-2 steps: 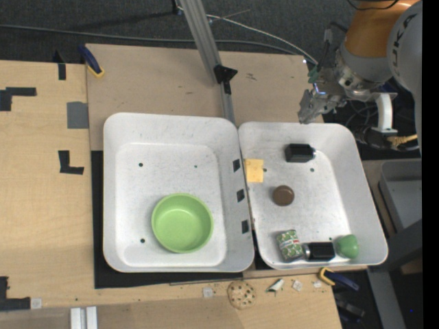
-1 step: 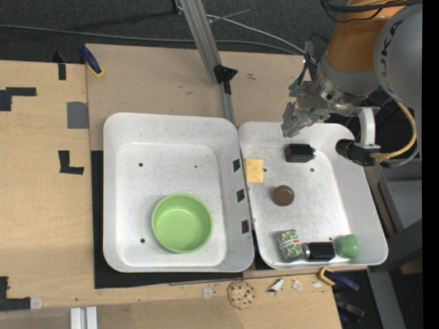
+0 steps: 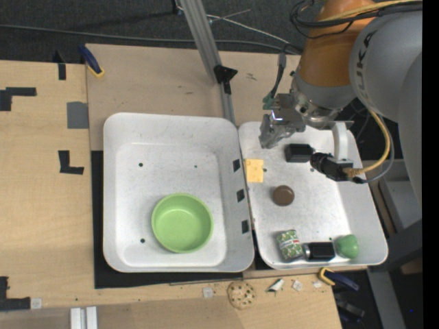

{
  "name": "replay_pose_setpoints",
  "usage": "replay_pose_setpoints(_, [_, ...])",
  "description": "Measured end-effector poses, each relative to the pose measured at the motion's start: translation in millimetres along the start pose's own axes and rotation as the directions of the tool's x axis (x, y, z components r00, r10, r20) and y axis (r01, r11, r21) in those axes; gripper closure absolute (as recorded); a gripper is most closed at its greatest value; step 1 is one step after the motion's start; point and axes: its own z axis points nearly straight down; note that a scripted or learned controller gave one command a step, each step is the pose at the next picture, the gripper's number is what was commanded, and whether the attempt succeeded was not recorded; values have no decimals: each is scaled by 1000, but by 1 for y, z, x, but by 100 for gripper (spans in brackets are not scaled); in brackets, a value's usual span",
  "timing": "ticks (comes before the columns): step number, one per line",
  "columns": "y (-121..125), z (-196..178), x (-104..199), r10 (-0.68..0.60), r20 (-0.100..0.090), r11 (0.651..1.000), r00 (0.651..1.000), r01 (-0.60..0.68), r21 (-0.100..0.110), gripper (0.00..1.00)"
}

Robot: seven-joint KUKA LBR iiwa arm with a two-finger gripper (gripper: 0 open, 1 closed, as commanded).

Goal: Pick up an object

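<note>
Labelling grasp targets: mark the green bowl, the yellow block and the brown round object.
green bowl [image 3: 182, 223]: camera view, on the inner floor of the bowl.
yellow block [image 3: 254, 171]: camera view, middle of its top face.
brown round object [image 3: 282, 196]: camera view, centre of its top.

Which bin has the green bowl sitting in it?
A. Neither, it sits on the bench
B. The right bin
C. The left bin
C: the green bowl rests inside the left bin, while the right bin holds the smaller items such as the yellow block and the brown round piece.
</note>
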Motion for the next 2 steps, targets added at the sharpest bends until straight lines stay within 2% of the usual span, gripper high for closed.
replay_pose_setpoints(1, [-33, -1, 49, 0, 0, 1000, 1000, 0, 1, 100])
replay_pose_setpoints(2, [-57, 17, 87, 1, 2, 1000, 1000, -1, 3, 100])
